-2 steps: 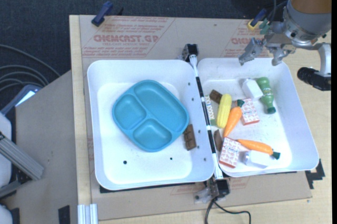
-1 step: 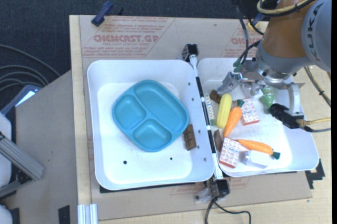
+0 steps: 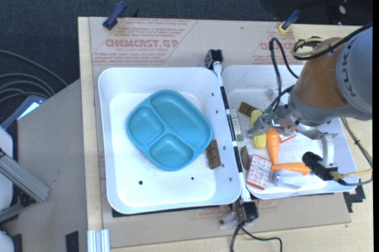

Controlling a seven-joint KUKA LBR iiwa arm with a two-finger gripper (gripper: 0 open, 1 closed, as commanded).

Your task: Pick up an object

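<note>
The arm [image 3: 331, 82] reaches in over the right bin [image 3: 249, 76], its grey body and orange band covering much of that bin, and the gripper [image 3: 278, 121] hangs low just above the cluster of small items; whether it is wide or narrow I cannot tell, since the metal parts at its tip blur into the clutter below. Directly beneath it lies an orange toy carrot [image 3: 272, 147], smooth and tapered, its long axis running nearly up and down in the view, the thick end toward the gripper and the narrow end toward the near rim. A second orange carrot-like piece [image 3: 291, 168] lies across near its lower end, long axis roughly left to right. Just left of the upright carrot sits a small yellow ribbed piece like a corn cob [image 3: 259, 139], and above that a small brown block [image 3: 246, 108]. A flat card with a red-and-white pattern [image 3: 258, 171] rests tilted near the bin's front left corner. The left bin [image 3: 112, 126], glossy white plastic with rounded corners, holds a blue divided plate [image 3: 169, 129] with three compartments, turned at a slant, and a small dark brown block [image 3: 212, 155] just beside the plate's right edge. Both bins rest on the desk [image 3: 142, 43], covered in brown printed paper.
</note>
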